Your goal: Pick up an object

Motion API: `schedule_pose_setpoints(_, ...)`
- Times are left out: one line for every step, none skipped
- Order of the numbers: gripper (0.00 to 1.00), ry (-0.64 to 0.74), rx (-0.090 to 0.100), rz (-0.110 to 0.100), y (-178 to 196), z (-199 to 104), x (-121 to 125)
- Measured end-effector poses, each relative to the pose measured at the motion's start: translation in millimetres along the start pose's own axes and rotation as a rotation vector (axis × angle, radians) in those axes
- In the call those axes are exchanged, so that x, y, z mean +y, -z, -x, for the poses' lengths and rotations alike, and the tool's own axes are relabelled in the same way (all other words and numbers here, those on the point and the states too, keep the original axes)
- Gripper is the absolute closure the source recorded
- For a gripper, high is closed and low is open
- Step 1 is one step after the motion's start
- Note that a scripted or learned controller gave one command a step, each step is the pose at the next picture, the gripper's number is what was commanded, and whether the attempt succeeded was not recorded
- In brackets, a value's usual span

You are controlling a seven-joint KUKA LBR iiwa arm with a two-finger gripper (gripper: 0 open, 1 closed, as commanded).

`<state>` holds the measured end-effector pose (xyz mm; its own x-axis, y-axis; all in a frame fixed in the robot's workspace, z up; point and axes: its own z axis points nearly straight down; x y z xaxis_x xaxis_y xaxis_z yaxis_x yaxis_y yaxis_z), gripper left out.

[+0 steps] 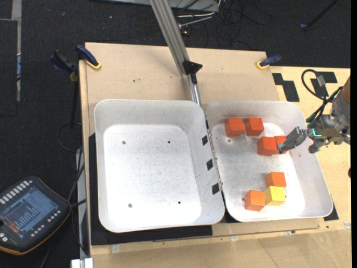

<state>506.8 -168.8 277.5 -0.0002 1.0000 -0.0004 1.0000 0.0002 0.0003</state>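
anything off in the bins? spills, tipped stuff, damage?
Nothing stands out. Five orange blocks and one yellow block sit in the right bin. The claw is beside one orange block.

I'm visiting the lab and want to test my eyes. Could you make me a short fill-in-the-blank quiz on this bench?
1. All the blocks lie in the ____ bin.
2. Among the blocks, just one is ____, not orange.
3. The claw reaches in from the ____ side of the picture.
4. The number of orange blocks is ____.

Missing words: right; yellow; right; five
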Motion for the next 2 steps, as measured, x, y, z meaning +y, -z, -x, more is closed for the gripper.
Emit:
schedule_pose_setpoints(0.0, -0.002, 0.002, -0.006, -60.5, 7.3, -0.2)
schedule_pose_setpoints(0.0, -0.001, 0.002, -0.006, -116.7, 11.5, 7.6)
